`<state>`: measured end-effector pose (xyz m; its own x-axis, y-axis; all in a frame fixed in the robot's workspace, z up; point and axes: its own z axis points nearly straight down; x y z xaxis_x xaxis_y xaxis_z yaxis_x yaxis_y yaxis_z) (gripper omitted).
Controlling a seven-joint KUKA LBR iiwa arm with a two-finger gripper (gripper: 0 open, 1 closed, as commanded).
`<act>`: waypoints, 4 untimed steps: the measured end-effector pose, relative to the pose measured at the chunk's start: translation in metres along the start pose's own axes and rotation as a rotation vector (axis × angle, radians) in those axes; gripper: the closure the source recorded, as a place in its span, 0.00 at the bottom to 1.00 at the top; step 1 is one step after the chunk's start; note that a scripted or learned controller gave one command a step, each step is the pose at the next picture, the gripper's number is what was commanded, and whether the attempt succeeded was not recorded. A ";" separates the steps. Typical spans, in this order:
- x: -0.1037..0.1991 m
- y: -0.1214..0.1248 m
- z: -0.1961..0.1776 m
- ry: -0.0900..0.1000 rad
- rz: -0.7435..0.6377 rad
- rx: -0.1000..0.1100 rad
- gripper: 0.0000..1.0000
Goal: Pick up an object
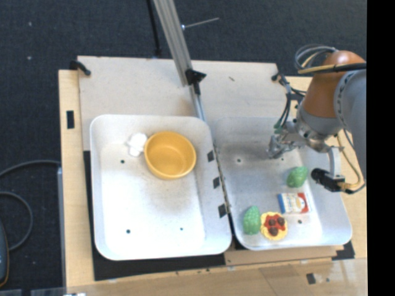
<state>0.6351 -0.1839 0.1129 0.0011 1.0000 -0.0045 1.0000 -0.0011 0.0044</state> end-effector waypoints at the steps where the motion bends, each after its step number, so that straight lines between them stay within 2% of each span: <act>1: 0.001 0.001 -0.044 0.005 -0.002 -0.002 1.00; 2: -0.003 -0.004 -0.091 0.003 0.002 -0.002 1.00; 3: -0.004 -0.003 -0.117 0.004 -0.003 0.000 1.00; 4: 0.041 -0.003 -0.125 0.007 -0.008 0.003 1.00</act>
<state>0.6316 -0.1426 0.2375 -0.0067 1.0000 0.0020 1.0000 0.0067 0.0013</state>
